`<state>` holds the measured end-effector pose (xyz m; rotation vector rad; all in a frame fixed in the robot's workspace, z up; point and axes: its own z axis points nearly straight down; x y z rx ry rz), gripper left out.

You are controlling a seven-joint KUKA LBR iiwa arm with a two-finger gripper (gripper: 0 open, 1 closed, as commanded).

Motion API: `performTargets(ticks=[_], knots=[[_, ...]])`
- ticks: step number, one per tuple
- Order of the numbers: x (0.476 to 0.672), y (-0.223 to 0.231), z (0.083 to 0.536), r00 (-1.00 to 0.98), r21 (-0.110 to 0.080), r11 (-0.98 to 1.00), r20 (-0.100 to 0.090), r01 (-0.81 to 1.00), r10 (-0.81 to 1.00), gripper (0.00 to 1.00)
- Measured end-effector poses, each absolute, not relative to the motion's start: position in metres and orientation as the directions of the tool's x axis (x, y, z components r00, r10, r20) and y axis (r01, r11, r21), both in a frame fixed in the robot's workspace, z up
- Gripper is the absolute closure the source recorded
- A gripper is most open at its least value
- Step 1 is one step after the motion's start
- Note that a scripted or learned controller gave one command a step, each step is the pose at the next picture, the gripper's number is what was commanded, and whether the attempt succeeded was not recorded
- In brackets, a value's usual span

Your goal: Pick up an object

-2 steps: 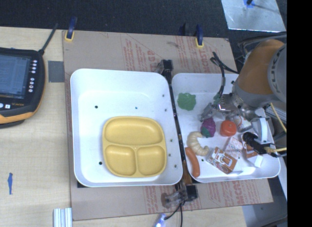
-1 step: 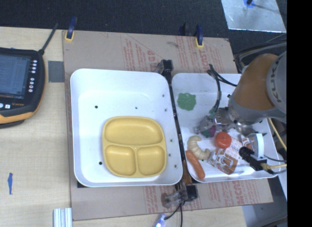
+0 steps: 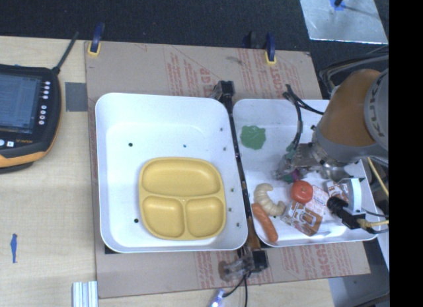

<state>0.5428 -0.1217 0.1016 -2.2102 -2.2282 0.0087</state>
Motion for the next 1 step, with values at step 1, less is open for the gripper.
performTargets(ticks=[1], knots=[[0.5154, -0.0435, 0.1920, -0.008, -0.003, 0.008, 0.000, 1.000, 1.000, 1.00]])
